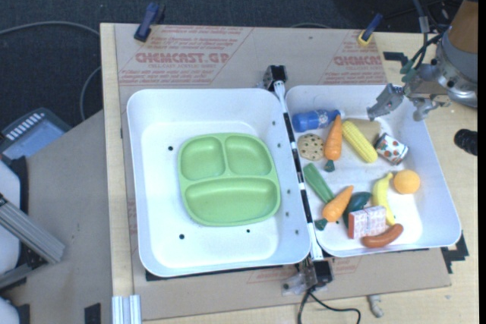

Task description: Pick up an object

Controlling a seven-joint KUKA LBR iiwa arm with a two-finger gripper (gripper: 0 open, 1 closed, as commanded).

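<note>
The end effector (401,101) hangs over the far edge of the right bin (444,197), its two fingers spread apart with nothing between them, probably poised to drop onto the toy food. From the corn cob (358,141), a carrot (332,137) lies just beside it toward the green divided plate (228,180), an orange ball (407,182) nearer the arm's side.

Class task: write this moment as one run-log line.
gripper: open, holding nothing | position: above right white bin far edge | nearest: yellow toy corn cob | green divided plate: left bin
</note>
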